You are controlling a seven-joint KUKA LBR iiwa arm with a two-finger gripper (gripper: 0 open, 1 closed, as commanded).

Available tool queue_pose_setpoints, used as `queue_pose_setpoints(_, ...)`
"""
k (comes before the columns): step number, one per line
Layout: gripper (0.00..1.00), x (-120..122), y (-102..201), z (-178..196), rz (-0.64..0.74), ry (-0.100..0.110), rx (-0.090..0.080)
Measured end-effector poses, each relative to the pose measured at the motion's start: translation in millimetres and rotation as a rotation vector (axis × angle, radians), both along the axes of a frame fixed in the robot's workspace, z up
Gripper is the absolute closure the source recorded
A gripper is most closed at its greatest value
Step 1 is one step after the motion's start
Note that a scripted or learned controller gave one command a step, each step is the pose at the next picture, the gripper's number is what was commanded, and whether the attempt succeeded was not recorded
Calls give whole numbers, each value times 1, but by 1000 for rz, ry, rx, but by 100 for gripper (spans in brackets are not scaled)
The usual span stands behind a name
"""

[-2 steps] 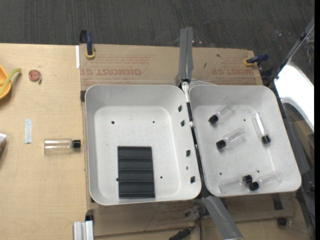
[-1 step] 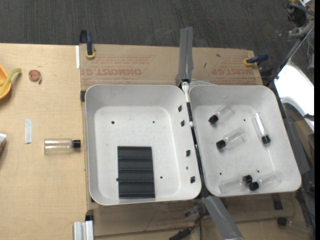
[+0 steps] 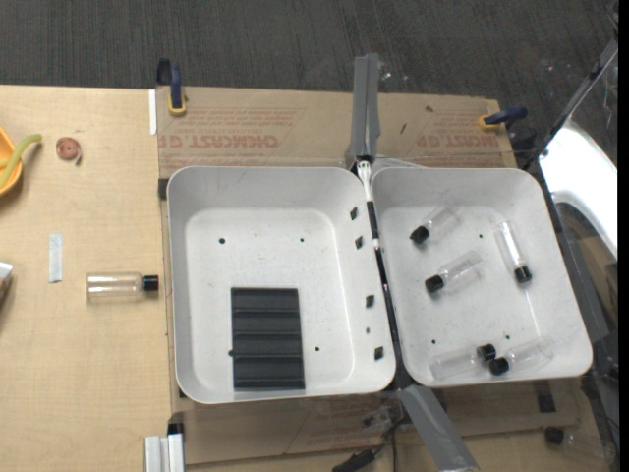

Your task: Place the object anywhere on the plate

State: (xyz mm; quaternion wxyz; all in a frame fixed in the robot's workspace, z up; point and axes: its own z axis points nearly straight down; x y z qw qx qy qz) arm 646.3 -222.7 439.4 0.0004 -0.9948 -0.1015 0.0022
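- Far left, on the bare wooden bench (image 3: 79,382): an orange and yellow item (image 3: 10,160) cut by the frame edge; a small reddish disc (image 3: 67,148); a short white strip (image 3: 55,259); a clear vial with a black cap (image 3: 123,284), lying on its side just outside the left bin
- Left bin (image 3: 187,264): holds the plate (image 3: 266,339), a black ridged rectangle lying flat near the front wall; nothing lies on it
- Beneath both bins: a cardboard sheet (image 3: 265,131), pinned at its far corners by a blue clamp (image 3: 169,85) and a second clamp (image 3: 501,118)
- Between the bins: a grey metal bar (image 3: 366,106) running back from the touching rims
- Right bin (image 3: 550,264): five clear capped vials, all on their sides and well apart from the plate; one near the back (image 3: 435,223); one at centre (image 3: 454,271); one toward the right wall (image 3: 511,249); two at the front, caps almost touching, one pointing left (image 3: 457,365), one right (image 3: 526,357); the two bin walls stand between these and the plate
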Motion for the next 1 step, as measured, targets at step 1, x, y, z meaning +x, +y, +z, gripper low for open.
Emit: queue_pose_setpoints(1,0,8,40,0,-3,0,1)
